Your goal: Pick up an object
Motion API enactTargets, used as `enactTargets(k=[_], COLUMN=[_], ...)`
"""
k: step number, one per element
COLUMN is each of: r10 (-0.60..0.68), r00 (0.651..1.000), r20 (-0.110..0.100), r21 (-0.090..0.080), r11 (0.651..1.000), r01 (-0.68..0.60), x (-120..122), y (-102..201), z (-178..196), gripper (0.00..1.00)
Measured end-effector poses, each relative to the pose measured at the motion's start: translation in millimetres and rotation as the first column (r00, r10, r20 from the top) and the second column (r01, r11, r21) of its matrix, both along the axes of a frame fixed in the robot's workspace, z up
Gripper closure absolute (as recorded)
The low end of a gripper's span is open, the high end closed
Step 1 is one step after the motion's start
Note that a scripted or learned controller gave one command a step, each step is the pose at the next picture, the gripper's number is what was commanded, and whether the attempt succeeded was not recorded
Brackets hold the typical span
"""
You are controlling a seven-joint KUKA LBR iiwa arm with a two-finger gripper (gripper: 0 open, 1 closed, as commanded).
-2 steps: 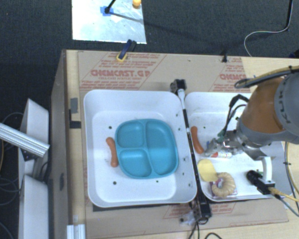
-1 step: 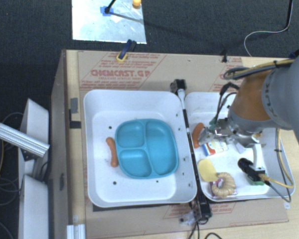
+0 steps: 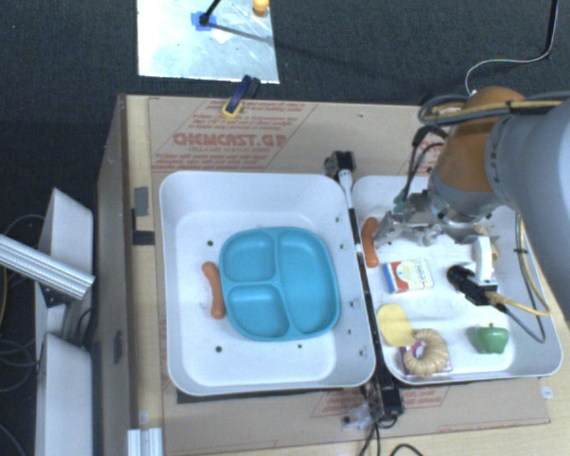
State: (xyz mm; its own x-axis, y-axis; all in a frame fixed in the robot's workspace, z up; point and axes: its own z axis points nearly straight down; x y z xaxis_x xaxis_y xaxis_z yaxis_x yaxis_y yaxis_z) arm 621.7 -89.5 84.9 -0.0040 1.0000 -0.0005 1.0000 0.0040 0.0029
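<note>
My gripper hangs low over the back left part of the right bin, with the grey arm reaching in from the right. An orange sausage lies just left of it by the bin's wall. In front of the gripper lies a small white packet with red and blue print. Nearer the front are a yellow piece, a ring-shaped pastry and a green pepper. I see nothing between the fingers.
The left bin holds a blue divided plate with another orange sausage beside its left edge. A ridge separates the two bins. A cardboard sheet lies behind them.
</note>
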Motion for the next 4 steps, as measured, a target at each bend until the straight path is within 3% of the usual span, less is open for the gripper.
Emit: enactTargets(k=[1, 2, 3, 4], r10=[-0.002, -0.002, -0.003, -0.002], r00=[0.999, 1.000, 1.000, 1.000], r20=[-0.032, 0.000, -0.005, -0.001], r21=[-0.010, -0.002, -0.007, -0.002], r11=[1.000, 1.000, 1.000, 1.000], r01=[0.001, 0.002, 0.003, 0.002], x=[40.4, 47.4, 34.7, 2.7], y=[-3.9, -60.3, 0.4, -45.8], z=[-2.5, 0.6, 0.3, -0.2], gripper=[0.00, 0.00, 0.00, 0.00])
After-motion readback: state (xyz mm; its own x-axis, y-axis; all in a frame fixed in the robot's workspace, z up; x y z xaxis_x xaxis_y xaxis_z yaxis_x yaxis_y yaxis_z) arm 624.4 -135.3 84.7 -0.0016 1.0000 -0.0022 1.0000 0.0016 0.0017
